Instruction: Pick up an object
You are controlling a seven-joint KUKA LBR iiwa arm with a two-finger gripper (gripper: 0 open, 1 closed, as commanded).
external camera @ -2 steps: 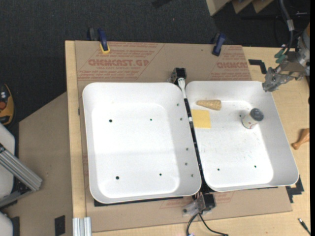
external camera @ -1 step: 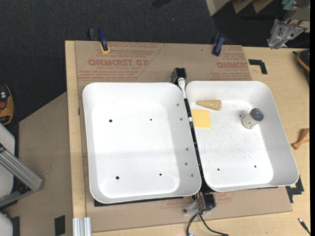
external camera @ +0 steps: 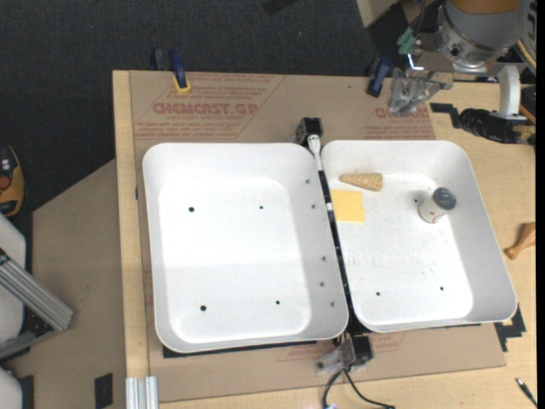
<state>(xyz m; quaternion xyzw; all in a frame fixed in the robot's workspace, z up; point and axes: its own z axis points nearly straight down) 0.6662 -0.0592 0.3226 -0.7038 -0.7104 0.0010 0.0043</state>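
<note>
Right bin (external camera: 477, 254) holds a cone (external camera: 362, 181), well apart from the pincer (external camera: 407, 100), grip unclear.

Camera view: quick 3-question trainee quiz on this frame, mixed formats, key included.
1. True or false: the flat yellow square lies in the right white bin.
2. Which sits nearest the divider between the bins? A) tan cone-shaped piece B) flat yellow square C) small grey-capped round object
3. Fill in: the claw hovers beyond the right bin's ____ edge.

Key: 1 true; 2 B; 3 far
</note>
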